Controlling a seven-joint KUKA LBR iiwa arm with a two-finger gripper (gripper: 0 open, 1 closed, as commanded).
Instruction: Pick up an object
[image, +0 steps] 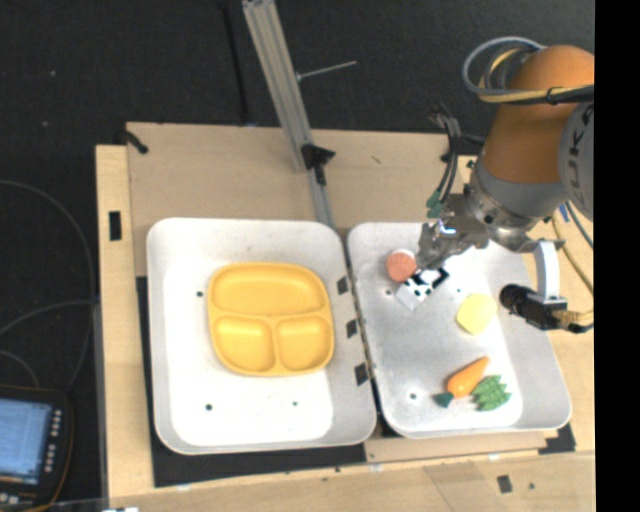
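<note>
Two-finger gripper low over right white bin; small round red-orange ball lies just left of it (touching? unclear). Finger state: cannot tell.

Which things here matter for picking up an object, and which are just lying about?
In play:
- gripper, low in the right bin
- small orange-red ball beside it
- black-and-white block under it

Lying about:
- yellow piece
- toy carrot
- green toy
- yellow divided tray in the left bin
</note>
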